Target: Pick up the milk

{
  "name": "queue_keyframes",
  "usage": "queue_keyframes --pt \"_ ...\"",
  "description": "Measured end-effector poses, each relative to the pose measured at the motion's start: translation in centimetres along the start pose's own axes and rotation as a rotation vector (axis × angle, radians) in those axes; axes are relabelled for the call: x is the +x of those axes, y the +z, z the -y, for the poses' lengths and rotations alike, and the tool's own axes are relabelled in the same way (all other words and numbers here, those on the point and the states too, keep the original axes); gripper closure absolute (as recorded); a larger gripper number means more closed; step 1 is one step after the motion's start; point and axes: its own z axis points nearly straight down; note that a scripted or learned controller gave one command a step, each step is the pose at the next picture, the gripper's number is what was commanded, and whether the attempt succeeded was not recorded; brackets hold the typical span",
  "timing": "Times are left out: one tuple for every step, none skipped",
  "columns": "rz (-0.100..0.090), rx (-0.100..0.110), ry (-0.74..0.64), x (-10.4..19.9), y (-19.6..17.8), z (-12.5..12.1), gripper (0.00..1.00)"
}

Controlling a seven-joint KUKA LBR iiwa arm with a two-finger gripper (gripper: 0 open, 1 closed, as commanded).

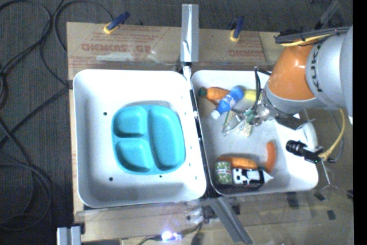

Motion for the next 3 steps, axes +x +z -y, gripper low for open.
queue_keyframes --pt "-0.019 0.017 -0.115 1.1 -1.1 -5.2 0.00" --pt "0.000 -0.007 -0.042 -2.9 -0.1 2.3 0.00" --pt "0.010 -0.015 -0.231 3.9 -0.3 3.5 0.00"
